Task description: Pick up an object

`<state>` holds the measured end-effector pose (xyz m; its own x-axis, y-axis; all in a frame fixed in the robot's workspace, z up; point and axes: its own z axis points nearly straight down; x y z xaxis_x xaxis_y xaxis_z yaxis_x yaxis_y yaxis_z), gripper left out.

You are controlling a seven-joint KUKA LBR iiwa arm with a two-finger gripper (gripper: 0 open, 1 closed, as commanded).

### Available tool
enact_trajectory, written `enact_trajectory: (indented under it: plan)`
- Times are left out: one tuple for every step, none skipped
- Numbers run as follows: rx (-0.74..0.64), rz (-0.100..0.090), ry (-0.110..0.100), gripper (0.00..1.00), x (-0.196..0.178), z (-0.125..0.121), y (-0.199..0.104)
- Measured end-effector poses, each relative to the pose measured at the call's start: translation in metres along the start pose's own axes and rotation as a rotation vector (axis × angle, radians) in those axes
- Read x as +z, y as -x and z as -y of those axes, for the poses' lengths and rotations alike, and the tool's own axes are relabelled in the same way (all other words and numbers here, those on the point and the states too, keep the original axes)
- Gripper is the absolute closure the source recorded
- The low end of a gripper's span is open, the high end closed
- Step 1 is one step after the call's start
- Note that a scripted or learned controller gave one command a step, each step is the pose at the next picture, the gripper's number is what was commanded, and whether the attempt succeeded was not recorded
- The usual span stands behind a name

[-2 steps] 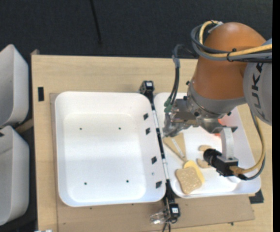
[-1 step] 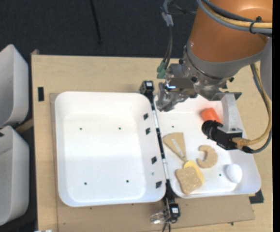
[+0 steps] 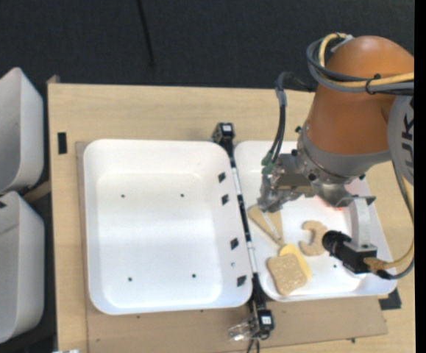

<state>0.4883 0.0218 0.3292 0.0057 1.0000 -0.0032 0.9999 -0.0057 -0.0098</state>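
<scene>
From the overhead camera I see a light wooden bench (image 3: pixel 154 112) on a dark floor, with white shapes at the frame's left edge. The left bin (image 3: pixel 161 226) lies at centre. In the right bin (image 3: pixel 349 285) lie a tan sponge (image 3: pixel 288 272), a wooden spatula (image 3: pixel 265 223) and a curved wooden piece (image 3: pixel 314 237). The gripper (image 3: pixel 275 197) hangs over the spatula; its state I cannot tell.

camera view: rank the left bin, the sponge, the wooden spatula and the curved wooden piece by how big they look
1. left bin
2. sponge
3. wooden spatula, partly under the gripper, so unsure against the sponge
4. curved wooden piece
</scene>
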Motion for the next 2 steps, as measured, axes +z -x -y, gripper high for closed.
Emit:
enact_trajectory:
  plan:
    - [-0.012, -0.006, 0.027, 1.00, -0.135, -0.001, -0.041]
    - [-0.009, -0.003, 0.011, 1.00, -0.132, 0.000, -0.060]
